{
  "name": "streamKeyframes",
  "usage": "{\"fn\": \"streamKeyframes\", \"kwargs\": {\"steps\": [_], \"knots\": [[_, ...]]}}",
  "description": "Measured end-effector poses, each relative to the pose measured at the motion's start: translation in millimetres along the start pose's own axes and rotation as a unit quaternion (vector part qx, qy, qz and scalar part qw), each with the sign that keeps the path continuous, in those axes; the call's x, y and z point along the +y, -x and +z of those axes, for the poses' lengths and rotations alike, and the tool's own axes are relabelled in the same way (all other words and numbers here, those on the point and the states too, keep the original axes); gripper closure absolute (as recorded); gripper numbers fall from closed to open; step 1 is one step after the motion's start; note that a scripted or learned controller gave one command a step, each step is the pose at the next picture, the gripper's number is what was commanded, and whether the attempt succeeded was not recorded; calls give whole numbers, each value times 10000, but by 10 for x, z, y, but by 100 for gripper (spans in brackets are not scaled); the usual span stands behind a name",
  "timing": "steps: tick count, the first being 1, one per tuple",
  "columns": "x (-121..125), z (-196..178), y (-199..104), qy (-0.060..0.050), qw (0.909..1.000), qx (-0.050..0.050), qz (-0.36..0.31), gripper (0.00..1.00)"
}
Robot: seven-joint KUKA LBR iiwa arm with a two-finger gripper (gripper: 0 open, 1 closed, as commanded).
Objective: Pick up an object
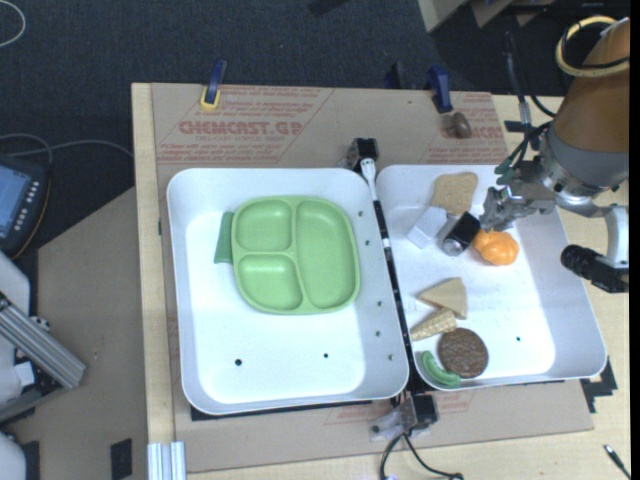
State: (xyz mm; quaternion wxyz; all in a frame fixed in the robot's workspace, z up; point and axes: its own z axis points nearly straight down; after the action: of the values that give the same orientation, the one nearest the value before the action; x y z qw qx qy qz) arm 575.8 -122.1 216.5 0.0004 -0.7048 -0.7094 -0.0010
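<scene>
Orange, round fruit [496, 248] lies in the right bin [560, 318], just below the gripper [500, 208], beside a black cylinder [461, 234]. The jaw state I cannot tell.

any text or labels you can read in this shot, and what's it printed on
"CHEMCAST G P": red print on the brown board behind the left bin; the last letters are uncertain.
Smaller red lines above and below it: too blurred to read.
More red print on the board behind the right bin, near the clamp: too blurred to read.
The green tray and the things in the right bin bear no readable text.
</scene>
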Motion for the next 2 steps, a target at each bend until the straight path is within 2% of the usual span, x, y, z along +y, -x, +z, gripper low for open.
{"fn": "streamKeyframes", "kwargs": {"steps": [1, 2], "knots": [[276, -8, -429, 17, 10000, -10, 5, 100], [391, -52, -1032, 13, 10000, -3, -2, 100]]}}
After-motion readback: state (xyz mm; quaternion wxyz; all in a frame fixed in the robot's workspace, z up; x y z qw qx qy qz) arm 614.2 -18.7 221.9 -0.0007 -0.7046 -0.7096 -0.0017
